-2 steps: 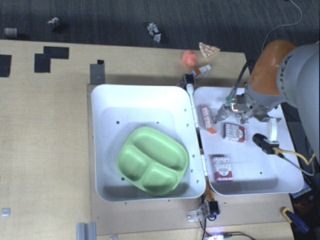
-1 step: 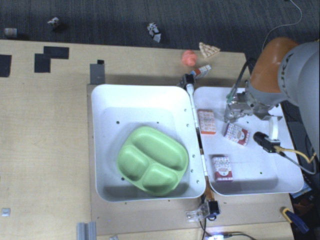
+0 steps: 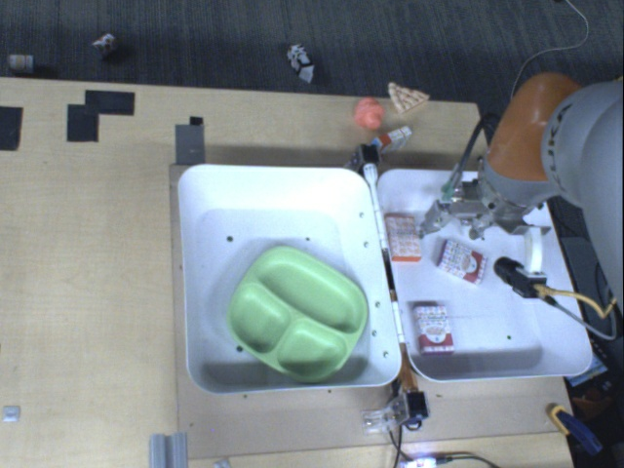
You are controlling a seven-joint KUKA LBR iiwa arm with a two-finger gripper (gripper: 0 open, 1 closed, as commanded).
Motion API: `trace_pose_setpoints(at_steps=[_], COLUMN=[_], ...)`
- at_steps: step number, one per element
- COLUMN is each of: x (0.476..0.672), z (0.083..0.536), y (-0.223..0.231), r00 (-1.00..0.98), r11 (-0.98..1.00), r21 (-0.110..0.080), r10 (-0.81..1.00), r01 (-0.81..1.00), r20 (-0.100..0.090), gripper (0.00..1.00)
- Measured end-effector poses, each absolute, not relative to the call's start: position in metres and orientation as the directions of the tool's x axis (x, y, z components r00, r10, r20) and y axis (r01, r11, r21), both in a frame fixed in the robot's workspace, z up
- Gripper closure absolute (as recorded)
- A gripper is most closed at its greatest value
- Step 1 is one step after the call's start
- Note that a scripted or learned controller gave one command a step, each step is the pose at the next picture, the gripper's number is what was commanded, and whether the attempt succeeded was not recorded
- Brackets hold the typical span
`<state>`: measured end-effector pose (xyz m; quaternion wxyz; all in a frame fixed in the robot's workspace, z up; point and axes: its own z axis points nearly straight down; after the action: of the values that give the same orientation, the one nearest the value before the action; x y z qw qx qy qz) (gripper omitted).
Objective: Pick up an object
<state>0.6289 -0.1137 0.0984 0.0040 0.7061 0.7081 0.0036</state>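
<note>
Wooden bench carries two white bins. Left bin [image 3: 195, 261]: green divided tray [image 3: 297, 310]. Right bin [image 3: 561, 354]: three small packets, none lifted. Gripper [image 3: 456, 220] hovers near far edge, fingers apparently spread, empty, above middle packet [image 3: 460, 260]. Pick not yet made; descent, closing and lift remain.

- The arm [image 3: 575, 139] is cut off by the frame's 3 o'clock edge, so its base and upper links are out of sight.
- The gripper [image 3: 456, 219] is small and blurred; its fingertips blend into the bin floor.
- The printing on the three small red-and-white packets [image 3: 460, 260] in the right bin [image 3: 561, 354] is too small to read.
- Tiny bits on the dark floor [image 3: 195, 27] toward 12 o'clock are too small to identify.
- A blue-and-yellow item [image 3: 575, 427] at 5 o'clock is cut by the edge.
</note>
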Motion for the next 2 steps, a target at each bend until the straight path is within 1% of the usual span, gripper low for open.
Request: trace_pose_setpoints(at_steps=[1, 2], x=[0.564, 0.567], z=[0.087, 0.099], y=[-0.089, -0.088], r00=[0.0, -0.002], r11=[0.0, 0.002], r21=[0.008, 0.014], r10=[1.0, 1.0], r01=[1.0, 1.0], r20=[-0.001, -0.001], gripper=[0.0, 1.0])
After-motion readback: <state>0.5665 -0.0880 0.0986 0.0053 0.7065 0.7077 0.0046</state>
